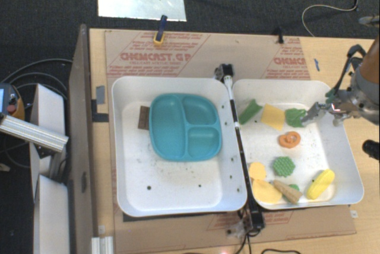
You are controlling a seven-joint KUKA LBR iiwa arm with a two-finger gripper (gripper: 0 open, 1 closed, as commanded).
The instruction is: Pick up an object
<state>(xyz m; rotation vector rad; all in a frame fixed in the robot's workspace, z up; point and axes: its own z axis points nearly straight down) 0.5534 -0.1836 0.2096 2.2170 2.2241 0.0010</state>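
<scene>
target, as judged from proximity: the green leafy toy piece [294, 116] in the upper part of the right bin [350, 155], lying just left of the gripper [316, 110]. the gripper tip reaches in from the right and sits at the toy's right edge, touching or nearly so; the view is too coarse to say which, and i cannot tell how far the pincer is parted or whether anything is between it. nothing looks lifted.

key relation: the green piece lies leftward of the tip, slightly lower in the view, so the coming move looks like a short shift left and down rather than a long reach. its long axis is hard to read; it looks compact and lumpy.

neighbours, going outward: a yellow wedge [274, 117] just beside the green piece on its left, near enough to be nudged. an orange ring-shaped toy [290, 140] below it, apart. a green elongated piece [250, 111] further left near the bin divider. lower in the bin: a round green textured toy [284, 166], a yellow corn-like piece [320, 183], a tan cone [287, 191] lying over yellow pieces [261, 183].

left bin [127, 146]: a teal divided plate [185, 127], well apart from the action.
</scene>
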